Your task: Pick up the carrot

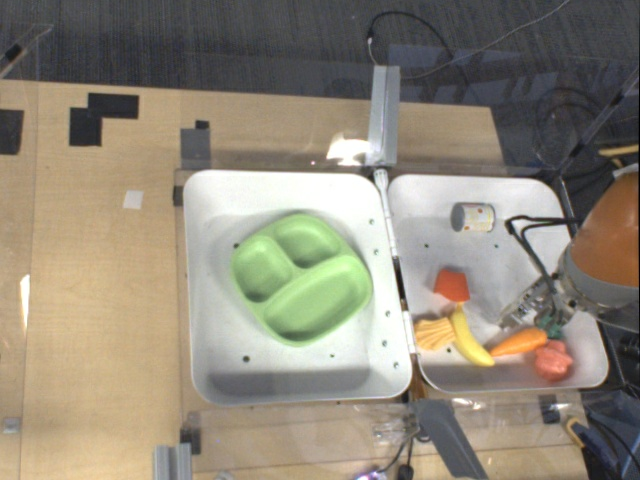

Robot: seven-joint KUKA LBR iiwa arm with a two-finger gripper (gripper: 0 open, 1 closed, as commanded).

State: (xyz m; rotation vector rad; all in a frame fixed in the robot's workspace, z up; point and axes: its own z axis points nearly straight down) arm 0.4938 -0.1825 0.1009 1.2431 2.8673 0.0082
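The carrot (519,344) is orange and lies on the floor of the right bin (430,218), near its front right corner, pointing left toward a banana. My gripper (530,313) hangs just above and behind the carrot's thick right end, at the bin's right side. Its metal tip is close to the carrot, and I cannot make out whether anything is between the fingers. The arm's orange band (610,233) rises behind it at the right edge.
Beside the carrot lie a yellow banana (468,336), a ridged yellow piece (432,334), a red-orange block (452,286) and a pink-red fruit (553,360). A small grey can (472,217) lies further back. The left bin (205,268) holds a green divided plate (300,276).
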